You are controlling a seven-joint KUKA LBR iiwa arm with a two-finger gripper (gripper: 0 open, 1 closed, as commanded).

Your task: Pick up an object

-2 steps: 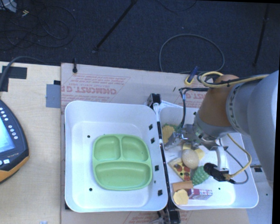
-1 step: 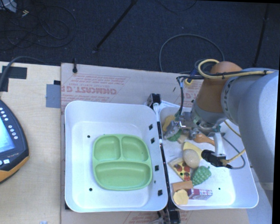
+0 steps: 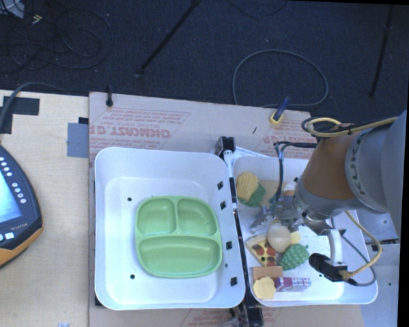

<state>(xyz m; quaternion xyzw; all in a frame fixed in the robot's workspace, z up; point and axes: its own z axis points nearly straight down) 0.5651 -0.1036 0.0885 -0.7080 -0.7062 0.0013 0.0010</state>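
My gripper (image 3: pixel 269 216) is low in the right bin (image 3: pixel 362 287), near its left side, with the grey arm and its orange band coming in from the right. Just below it lies a beige egg-shaped toy (image 3: pixel 278 236), close to it or touching it; I cannot tell which. A yellow corn cob with green husk (image 3: pixel 248 188) lies up-left of the gripper. Below are a pizza slice (image 3: pixel 259 250), a green bumpy toy (image 3: pixel 294 256), a brown block (image 3: pixel 267 272), a yellow piece (image 3: pixel 264 288) and a pink and white tube (image 3: pixel 293 284).
The left bin (image 3: pixel 114 182) holds a green divided plate (image 3: pixel 179 235). The wall between the two bins (image 3: pixel 230 222) runs just left of the gripper. A tablet-like pendant (image 3: pixel 4 203) sits on the bench at far left.
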